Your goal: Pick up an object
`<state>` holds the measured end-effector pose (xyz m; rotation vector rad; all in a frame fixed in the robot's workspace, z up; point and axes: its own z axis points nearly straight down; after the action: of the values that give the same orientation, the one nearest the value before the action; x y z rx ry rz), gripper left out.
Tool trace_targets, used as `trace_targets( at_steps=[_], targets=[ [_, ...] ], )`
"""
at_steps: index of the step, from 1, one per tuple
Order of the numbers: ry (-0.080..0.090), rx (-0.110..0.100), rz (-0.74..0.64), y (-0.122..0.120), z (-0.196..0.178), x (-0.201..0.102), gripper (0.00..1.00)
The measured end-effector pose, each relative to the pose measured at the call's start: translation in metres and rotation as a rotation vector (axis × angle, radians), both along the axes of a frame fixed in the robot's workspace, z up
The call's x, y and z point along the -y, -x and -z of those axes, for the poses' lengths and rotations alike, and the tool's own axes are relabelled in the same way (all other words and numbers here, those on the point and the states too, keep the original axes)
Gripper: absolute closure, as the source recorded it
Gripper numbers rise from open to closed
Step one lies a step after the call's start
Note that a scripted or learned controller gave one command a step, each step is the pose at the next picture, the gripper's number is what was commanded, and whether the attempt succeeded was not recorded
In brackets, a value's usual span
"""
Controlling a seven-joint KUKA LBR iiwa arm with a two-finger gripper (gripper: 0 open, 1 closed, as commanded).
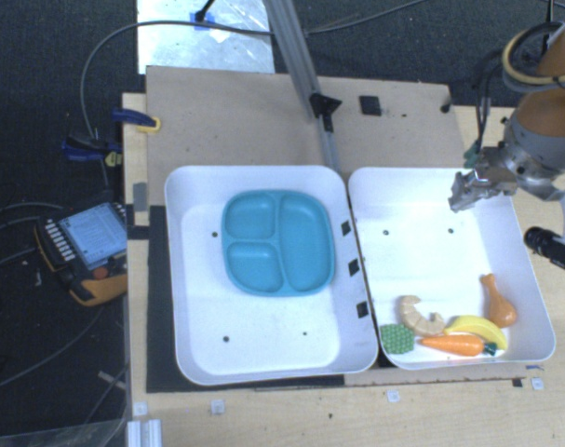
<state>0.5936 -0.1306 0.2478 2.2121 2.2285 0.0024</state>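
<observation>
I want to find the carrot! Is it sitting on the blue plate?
No. The carrot lies in the right bin by the banana, while the blue plate is in the left bin.

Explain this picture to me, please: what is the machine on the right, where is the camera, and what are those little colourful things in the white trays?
The camera looks down at a slant on a bench with two shallow white bins. The machine at the right is a robot arm, grey and orange; its gripper hangs over the far edge of the right bin, with nothing seen in it. The left bin holds a blue divided plate. Toy foods cluster in the right bin's near corner: a carrot, a banana, a drumstick, a pale curled piece and a small green piece. The arm's job is to pick up one of them.
</observation>
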Motion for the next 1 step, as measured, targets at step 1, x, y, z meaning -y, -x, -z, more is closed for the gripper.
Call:
trace_targets(
  at_steps=[1],
  targets=[
    [0.000, -0.001, 0.002, -0.0008, 0.0058, -0.0471, 1.00]
  ],
)
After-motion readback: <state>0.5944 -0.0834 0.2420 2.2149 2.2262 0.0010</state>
